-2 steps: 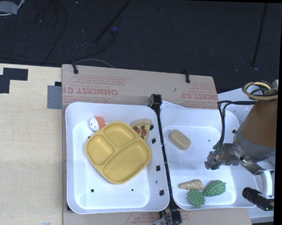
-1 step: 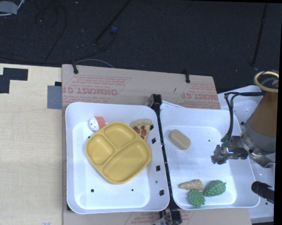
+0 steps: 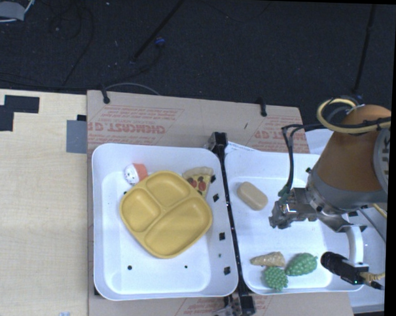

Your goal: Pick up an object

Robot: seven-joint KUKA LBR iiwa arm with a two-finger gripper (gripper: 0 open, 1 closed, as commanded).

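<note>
- The nearest candidate for a pick is the tan oval block point(image 3: 253, 195), lying flat in the upper left part of the right bin point(image 3: 276, 169), well apart from the other pieces there.
- The pincer point(image 3: 282, 215) hangs over the right bin's middle, just beside that block and slightly below it in the view; nothing sits between its tips, and whether it stands wide or narrow I cannot tell from this angle.
- To grasp the block well, the pincer should shift a little toward the bin divider point(image 3: 225, 217), centre over the block, and close across its short side, not its length.
- The divider is close to the block, so the descent should stay on the bin side to avoid clipping it.
- Along the bin's lower edge lie a tan cone point(image 3: 268, 259), a small green bumpy piece point(image 3: 275, 278) and a larger green one point(image 3: 302, 264), all crowded together; these look harder to single out.
- The left bin point(image 3: 109, 248) holds a yellow divided tray point(image 3: 167, 213), a pizza slice toy point(image 3: 198, 179) and a small white-and-orange toy point(image 3: 134, 173), all farther from the arm.
</note>
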